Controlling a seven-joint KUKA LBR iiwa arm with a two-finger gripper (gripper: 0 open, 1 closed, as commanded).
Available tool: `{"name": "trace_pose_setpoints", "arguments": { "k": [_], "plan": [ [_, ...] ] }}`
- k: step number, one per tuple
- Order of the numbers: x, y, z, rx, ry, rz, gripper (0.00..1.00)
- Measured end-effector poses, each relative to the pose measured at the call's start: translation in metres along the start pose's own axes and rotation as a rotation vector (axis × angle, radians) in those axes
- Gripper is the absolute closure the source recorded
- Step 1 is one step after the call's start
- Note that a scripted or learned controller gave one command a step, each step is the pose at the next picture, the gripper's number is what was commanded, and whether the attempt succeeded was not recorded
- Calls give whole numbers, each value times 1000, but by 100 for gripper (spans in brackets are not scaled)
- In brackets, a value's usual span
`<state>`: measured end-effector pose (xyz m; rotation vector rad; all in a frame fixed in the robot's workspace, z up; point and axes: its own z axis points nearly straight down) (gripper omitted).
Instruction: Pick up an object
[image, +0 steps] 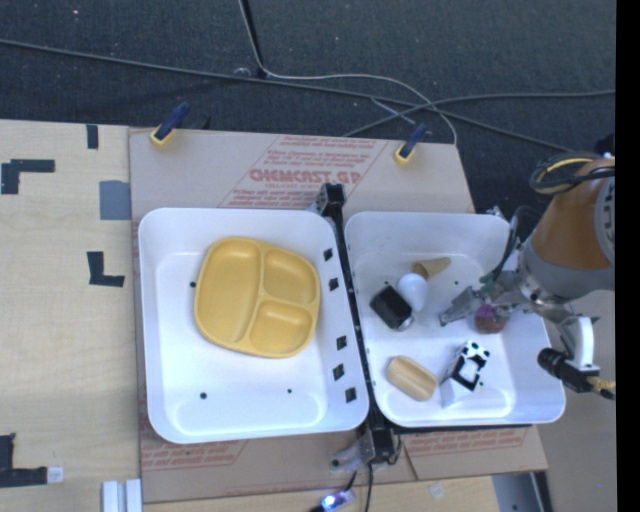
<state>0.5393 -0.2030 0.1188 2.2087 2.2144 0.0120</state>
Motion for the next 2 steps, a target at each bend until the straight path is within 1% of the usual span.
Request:
{"name": "trace_pose_setpoints", "arguments": {
  "k": [1, 2],
  "plan": [
    [1, 1, -8, -1, -1, -1, 100],
    [-3, 3, -71, 12, 3, 1, 100]
  ]
}}
